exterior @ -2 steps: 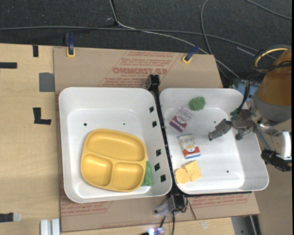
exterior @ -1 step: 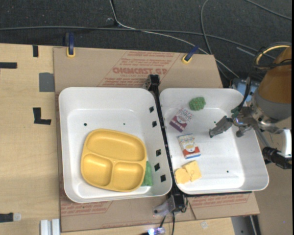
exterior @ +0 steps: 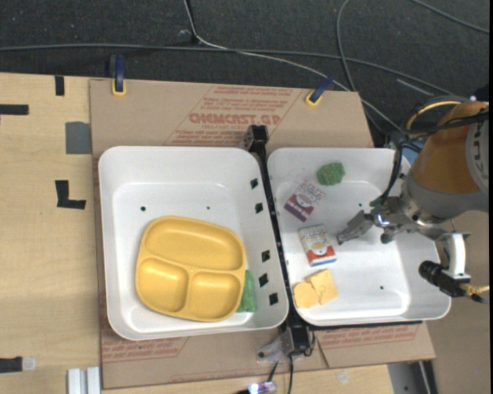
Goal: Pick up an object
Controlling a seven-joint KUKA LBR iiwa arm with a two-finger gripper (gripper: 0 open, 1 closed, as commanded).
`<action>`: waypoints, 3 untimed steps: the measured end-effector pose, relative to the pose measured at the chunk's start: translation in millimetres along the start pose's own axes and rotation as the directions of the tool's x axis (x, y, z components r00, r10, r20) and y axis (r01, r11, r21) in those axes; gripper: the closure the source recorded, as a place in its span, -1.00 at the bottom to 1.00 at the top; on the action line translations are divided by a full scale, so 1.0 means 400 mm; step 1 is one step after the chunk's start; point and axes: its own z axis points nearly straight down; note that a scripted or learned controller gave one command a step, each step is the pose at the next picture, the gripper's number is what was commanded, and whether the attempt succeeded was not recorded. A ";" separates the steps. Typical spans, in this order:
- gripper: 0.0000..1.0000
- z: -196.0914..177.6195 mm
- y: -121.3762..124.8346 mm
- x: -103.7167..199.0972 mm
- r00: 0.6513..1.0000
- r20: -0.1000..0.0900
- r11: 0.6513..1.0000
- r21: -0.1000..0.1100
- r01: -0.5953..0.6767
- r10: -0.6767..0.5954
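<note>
A single fixed camera is mounted above the bench and looks down at a slant. Both white bins fall in frame: the left bin [exterior: 115, 220] sits near centre, and the right bin [exterior: 411, 298] lies toward the right edge. The arm [exterior: 448, 167] enters from the right. The standoff is moderate, taking in the cardboard sheet [exterior: 230, 113] and dark floor beyond.

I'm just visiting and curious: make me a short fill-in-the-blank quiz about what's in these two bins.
1. The yellow tray lies in the ____ bin.
2. The green lump lies in the ____ bin.
3. The claw hovers over the ____ bin.

Missing words: left; right; right
</note>
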 end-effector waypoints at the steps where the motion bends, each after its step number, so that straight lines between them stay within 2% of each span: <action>1: -1.00 0.113 0.003 0.000 1.000 0.003 1.000 -0.006 0.000 0.000; 2: 1.00 0.082 0.004 -0.002 1.000 0.004 1.000 -0.008 0.000 0.000; 3: 1.00 -0.023 -0.002 -0.002 1.000 0.001 1.000 -0.007 0.000 0.000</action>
